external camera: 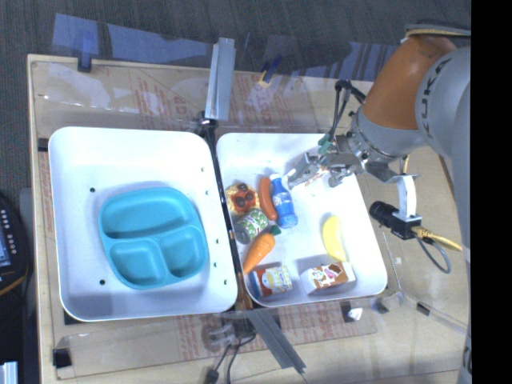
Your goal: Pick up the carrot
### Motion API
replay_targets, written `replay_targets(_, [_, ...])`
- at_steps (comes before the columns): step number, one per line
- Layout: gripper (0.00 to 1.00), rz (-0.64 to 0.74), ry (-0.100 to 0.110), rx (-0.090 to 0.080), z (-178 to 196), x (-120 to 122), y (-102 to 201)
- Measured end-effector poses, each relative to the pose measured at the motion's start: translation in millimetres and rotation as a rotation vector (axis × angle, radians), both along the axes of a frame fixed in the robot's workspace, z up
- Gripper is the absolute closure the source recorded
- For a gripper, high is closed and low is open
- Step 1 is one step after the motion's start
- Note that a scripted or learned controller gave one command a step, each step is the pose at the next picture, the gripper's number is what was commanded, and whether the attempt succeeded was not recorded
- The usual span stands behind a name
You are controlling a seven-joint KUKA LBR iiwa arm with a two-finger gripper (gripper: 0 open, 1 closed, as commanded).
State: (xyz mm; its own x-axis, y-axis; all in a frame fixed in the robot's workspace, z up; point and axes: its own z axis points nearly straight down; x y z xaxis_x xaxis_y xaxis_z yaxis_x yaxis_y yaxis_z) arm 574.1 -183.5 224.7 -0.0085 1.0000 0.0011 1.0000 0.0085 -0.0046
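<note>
A single camera is looking down from above the tabletop (48,86) at a slant, facing both white bins at once. It is sitting far enough back to be taking in the left bin (72,158), the right bin (364,254), the tabletop's edges and dark floor beyond them. The arm (416,86) is entering from the right, where its upper part is running out of frame.

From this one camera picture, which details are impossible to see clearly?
- Gripper: in the camera view its metal parts blur together against the white right bin, so its state is unclear.
- Carrot: its green end is crowded against a round green item, contact unclear.
- Two small cartons: print too small to read.
- Arm: cut off by the right edge.
</note>
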Motion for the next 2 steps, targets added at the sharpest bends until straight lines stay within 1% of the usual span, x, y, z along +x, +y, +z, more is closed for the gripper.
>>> replay_targets(1, [1.0, 0.006, 0.001, 0.001, 9.8, 0.8, 1.0])
replay_targets(2, [1.0, -0.26, -0.002, -0.001, -48.7, 74.1, -23.9])
